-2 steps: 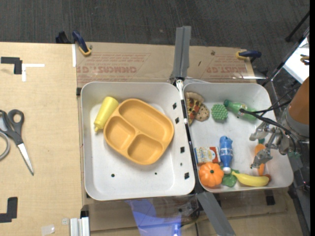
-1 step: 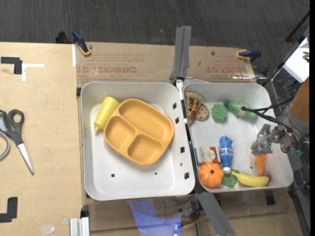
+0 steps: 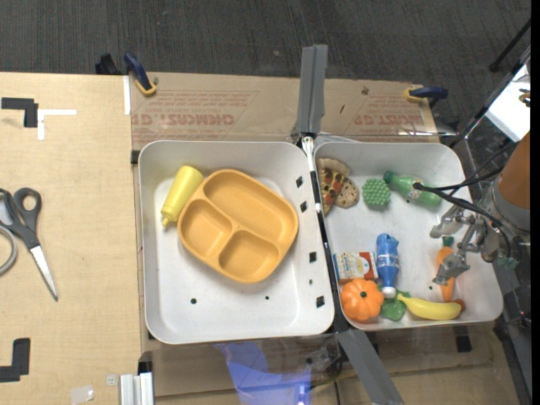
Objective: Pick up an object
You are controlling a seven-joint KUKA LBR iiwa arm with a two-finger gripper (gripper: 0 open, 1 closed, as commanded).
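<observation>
Left bin (image 3: 160, 310): orange divided plate (image 3: 237, 224), yellow bottle (image 3: 180, 192). Right bin (image 3: 481, 306): pizza slice (image 3: 335, 184), blue bottle (image 3: 387, 261), pumpkin (image 3: 361, 300), banana (image 3: 432, 308). Hand (image 3: 453, 247) spread over carrot (image 3: 445, 270).

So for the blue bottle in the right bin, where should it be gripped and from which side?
Probably across the middle of the blue bottle, coming straight down. It lies flat, long axis running near to far, white cap toward the banana. Its right side faces open bin floor; the carton sits close on its left, so that finger has little room.
</observation>
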